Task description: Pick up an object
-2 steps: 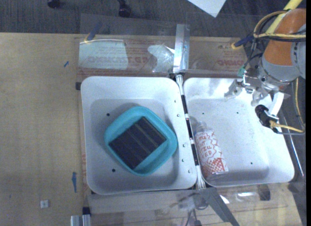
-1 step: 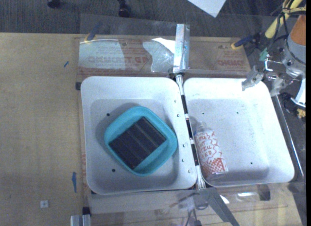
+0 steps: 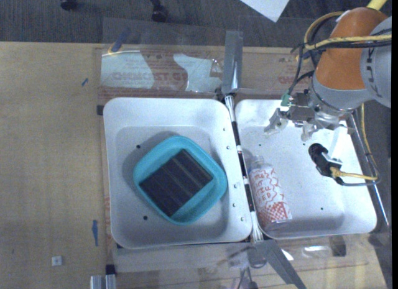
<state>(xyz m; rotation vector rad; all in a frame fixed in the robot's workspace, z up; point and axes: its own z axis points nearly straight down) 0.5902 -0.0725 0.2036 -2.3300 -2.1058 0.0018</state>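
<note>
Where the grey arm with its orange band reaches in from the right, its two-finger gripper is positioned over the upper part of the right-hand shallow white bin. The pale fingers are spread wide, and only the bin's white floor is visible between them. No object is gripped or touched. Whether the fingertips meet the bin floor cannot be determined from this angle.

One clear plastic bottle with a red-and-white patterned label lies on its side in the same bin. It runs lengthwise along the bin's left wall, just beside it, with the clear neck end pointing toward the far side. This bottle sits below and to the left of the gripper, apart from both fingers.

The left-hand shallow white bin contains a teal square plastic container with rounded corners, turned at an angle to the bin walls. A dark ridged rectangular slab rests inside that container and covers most of its interior.

Both bins stand side by side, touching, on the light wooden bench.
</note>
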